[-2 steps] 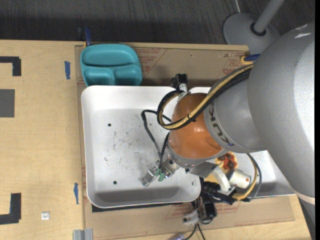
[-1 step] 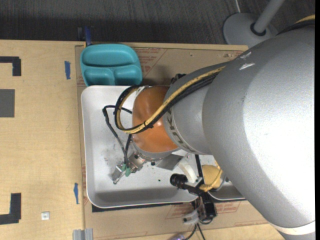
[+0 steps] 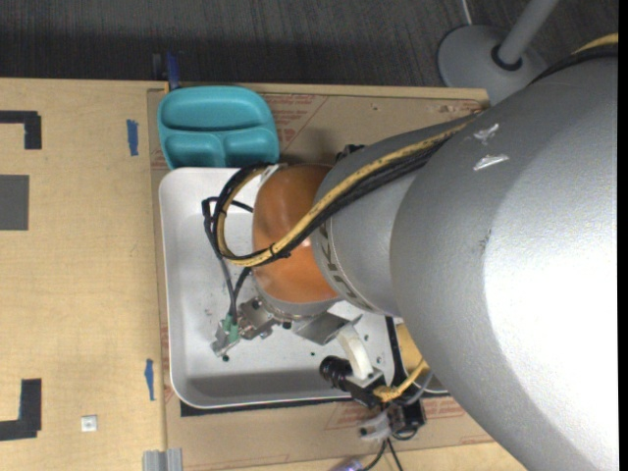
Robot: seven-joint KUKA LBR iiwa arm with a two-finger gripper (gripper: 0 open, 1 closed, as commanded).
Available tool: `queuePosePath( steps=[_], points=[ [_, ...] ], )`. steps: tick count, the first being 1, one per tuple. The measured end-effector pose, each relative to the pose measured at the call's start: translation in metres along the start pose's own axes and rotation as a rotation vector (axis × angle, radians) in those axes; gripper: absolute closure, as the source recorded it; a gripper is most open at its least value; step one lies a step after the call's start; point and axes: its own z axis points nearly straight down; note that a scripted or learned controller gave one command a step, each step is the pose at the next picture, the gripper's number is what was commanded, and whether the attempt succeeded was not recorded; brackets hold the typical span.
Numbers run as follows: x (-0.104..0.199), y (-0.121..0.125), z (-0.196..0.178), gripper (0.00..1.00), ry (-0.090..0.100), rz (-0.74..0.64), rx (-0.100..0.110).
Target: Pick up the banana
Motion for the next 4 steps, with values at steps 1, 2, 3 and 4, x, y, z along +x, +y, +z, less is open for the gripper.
queuePosePath(
  steps=[1,2,3,4],
  points=[
    [0.0,0.001,-0.01,1.0,0.0,0.001,-0.002],
    [0.0,0.001,-0.02,1.0,-0.001,0.001,-0.004],
    [0.0,0.002,-0.029,1.0,-0.001,0.002,-0.006],
    [0.0,0.003,-0.039,1.0,-0.001,0.002,-0.008]
  ],
)
